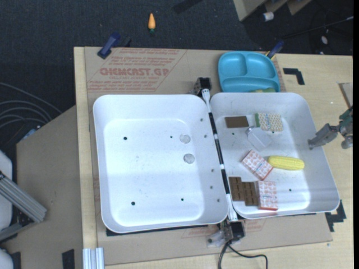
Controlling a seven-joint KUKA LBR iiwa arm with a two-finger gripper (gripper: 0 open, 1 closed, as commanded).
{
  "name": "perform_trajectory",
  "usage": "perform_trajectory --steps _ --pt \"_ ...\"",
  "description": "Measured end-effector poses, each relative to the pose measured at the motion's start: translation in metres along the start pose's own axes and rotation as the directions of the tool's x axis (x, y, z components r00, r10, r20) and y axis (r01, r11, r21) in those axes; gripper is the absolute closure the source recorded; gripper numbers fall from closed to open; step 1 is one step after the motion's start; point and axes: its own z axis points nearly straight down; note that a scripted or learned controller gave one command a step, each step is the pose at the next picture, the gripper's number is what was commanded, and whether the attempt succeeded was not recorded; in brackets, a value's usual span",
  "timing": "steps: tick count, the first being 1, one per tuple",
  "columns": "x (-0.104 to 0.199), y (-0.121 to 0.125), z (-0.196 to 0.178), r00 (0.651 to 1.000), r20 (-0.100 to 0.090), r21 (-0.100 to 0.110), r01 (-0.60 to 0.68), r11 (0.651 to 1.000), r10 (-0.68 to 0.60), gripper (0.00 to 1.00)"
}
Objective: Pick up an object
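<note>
The corn cob [286,162] lies in the right bin [314,192], left of and below the gripper [331,135] at the rim; can't tell its state.

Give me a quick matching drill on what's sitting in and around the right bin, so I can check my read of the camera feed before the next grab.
Things:
1. corn cob
2. blue divided tray
3. brown block
4. claw

Places:
A. on the bench behind the right bin
B. at the right bin's right rim
C. near the right bin's back left
D. in the right bin, right of the red-and-white packet

Pairs: 1-D, 2-A, 3-C, 4-B
</note>
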Motion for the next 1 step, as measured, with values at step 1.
perform_trajectory --steps 1 --pt "0.0589 0.0055 0.1517 1.0 -0.002 0.003 0.001 1.0 -0.001 0.0"
